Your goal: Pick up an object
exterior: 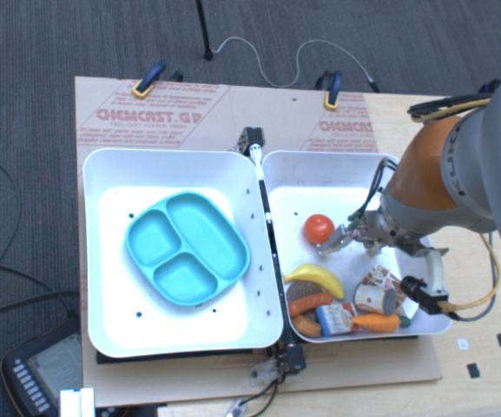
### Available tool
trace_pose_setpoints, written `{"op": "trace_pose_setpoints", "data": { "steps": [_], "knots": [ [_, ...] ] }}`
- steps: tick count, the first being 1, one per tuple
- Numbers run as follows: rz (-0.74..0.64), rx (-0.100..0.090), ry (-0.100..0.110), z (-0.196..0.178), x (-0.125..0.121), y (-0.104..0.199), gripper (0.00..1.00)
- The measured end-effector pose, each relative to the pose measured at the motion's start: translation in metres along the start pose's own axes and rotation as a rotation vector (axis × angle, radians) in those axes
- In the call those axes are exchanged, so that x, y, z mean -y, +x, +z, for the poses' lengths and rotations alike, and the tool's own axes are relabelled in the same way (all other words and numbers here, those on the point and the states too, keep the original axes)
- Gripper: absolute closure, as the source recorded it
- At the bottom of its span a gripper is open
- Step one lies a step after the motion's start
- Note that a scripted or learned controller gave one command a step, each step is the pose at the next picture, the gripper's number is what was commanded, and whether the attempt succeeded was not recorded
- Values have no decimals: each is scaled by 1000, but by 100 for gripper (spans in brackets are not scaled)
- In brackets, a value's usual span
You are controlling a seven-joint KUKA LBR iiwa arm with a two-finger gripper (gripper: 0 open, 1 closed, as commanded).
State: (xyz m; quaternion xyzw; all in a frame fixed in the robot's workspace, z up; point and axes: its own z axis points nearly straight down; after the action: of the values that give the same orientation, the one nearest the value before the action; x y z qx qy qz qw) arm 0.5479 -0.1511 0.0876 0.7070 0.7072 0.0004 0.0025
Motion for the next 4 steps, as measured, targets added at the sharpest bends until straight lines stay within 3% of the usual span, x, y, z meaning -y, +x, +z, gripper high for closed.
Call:
{"op": "trace_pose_setpoints", "data": {
  "steps": [1,2,3,4],
  "knots": [
    [1,3,-9,-1,43,33,0],
    [0,-2,-2,0,22,-13,0],
    [0,-1,-5,-11,21,-14,100],
    [0,-1,-5,-11,21,-14,0]
  ]
}}
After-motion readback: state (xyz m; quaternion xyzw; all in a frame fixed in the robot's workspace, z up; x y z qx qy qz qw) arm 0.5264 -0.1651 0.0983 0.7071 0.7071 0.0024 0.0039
